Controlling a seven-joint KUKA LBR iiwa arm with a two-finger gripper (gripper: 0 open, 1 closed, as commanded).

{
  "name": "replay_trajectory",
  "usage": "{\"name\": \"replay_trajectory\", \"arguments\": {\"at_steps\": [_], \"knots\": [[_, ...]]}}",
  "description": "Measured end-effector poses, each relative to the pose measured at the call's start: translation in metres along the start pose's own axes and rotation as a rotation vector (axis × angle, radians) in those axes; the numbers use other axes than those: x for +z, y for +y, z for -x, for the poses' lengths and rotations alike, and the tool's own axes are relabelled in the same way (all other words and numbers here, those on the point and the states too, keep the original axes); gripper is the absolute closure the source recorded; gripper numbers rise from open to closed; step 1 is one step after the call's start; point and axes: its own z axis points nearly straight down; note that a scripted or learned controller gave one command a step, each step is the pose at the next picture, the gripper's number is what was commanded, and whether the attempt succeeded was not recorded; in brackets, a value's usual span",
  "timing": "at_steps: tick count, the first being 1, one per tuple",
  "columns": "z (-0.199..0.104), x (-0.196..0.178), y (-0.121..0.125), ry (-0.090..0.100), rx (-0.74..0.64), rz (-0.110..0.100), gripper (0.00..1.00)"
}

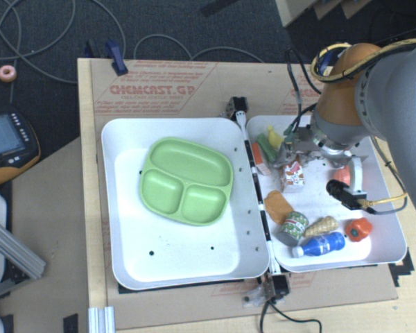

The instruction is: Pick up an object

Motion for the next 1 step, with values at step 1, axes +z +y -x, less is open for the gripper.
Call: {"name": "replay_trajectory", "arguments": {"at_steps": [1], "knots": [[-0.0596,-0.0890,-0.0384,0.003,0.000,-0.002,1.00]]}}
